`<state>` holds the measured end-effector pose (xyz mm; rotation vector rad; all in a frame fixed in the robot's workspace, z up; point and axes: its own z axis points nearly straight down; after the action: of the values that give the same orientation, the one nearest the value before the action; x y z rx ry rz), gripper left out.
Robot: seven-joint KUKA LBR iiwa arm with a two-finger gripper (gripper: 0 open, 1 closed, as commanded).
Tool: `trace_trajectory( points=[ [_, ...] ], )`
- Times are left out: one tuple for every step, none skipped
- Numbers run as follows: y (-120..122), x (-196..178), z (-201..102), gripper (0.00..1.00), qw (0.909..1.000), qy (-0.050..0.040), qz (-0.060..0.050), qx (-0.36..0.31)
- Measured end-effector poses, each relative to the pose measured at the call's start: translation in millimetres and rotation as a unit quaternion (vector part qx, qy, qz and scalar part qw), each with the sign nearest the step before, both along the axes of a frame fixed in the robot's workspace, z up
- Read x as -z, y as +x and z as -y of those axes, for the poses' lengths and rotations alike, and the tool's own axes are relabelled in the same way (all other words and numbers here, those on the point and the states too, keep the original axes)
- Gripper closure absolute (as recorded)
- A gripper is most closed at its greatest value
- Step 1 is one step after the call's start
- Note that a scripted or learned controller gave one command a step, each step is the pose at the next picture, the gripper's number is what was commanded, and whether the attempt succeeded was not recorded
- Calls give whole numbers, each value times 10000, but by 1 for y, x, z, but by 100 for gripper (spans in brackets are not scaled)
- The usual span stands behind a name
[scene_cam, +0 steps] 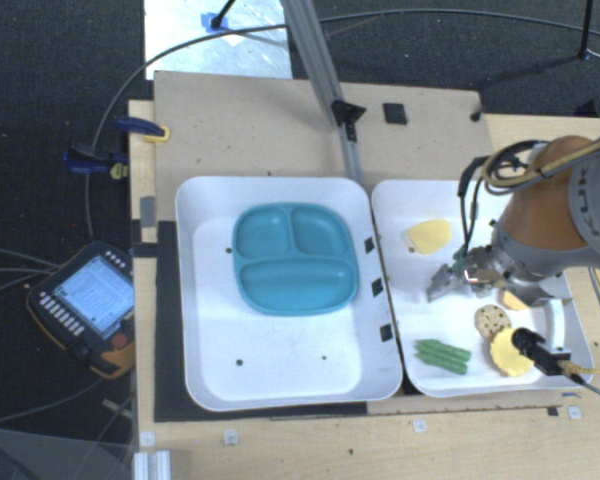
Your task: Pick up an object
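— Where is the gripper (446,283) seen?
— In the right bin (395,268), fingers spread, nothing held.
— And the objects?
— Yellow piece (428,235) at twelve o'clock; green beans (443,355) at six.

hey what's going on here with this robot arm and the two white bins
A grey arm with an orange band reaches in from the right over the right bin. Its pincer sits low near the bin's middle, with nothing visibly held. Around it lie a pale yellow piece, a green bean-like item, a speckled cookie and a yellow round piece. The left bin holds a blue divided plate.
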<state>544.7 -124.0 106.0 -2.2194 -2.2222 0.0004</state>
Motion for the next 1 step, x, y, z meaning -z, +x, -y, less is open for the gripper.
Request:
trace_trajectory(
  points=[
    [0,-13,0,100,10000,-2,12,-1]
  ],
)
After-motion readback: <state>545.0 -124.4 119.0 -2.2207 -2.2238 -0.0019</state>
